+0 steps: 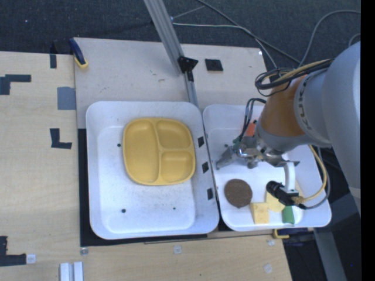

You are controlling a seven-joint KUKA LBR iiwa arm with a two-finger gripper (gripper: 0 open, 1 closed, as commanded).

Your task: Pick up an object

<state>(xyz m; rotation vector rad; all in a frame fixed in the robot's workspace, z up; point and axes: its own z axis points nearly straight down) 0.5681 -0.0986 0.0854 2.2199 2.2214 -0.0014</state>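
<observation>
I see the claw (225,157) low in the right bin (234,119), spread wide and grasping nothing, just above the brown disc (238,192); yellow tray (159,151) sits left.

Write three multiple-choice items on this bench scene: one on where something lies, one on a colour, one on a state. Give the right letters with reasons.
1. Where does the yellow divided plate lie?
A. in the left bin
B. in the right bin
C. on the bare bench

2. What colour is the round flat disc in the right bin?
A. blue
B. brown
C. white

3. How does the gripper stand to the disc?
A. it holds the disc between its fingers
B. it is apart from the disc, above it in the picture
C. it presses the disc flat

Answers:
1 A: the plate sits inside the left bin, well within its white rim.
2 B: the disc is dark brown against the white floor.
3 B: white bin floor shows between the gripper and the disc, which lies alone beside the yellow blocks.
</observation>
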